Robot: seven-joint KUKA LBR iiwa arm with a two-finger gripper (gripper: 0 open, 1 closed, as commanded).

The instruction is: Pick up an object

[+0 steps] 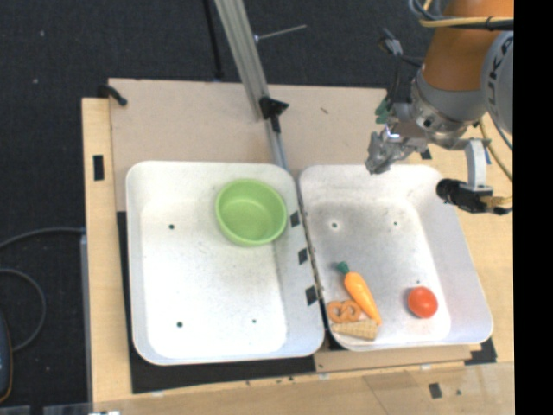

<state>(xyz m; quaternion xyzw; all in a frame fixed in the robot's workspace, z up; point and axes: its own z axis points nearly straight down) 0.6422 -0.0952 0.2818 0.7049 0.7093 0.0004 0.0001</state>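
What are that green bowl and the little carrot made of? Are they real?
The green bowl looks like plastic: one even lime colour with a smooth, faintly glossy wall. The carrot seems a toy, probably plastic or rubber, given its flat, uniform orange and stubby green top; the picture cannot settle which.

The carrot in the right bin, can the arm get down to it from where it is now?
Probably yes. The carrot lies uncovered, with a pretzel touching its lower end; the tool hangs over the bin's far edge.

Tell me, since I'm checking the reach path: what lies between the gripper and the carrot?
Bare white bin floor separates gripper and carrot in the camera view.
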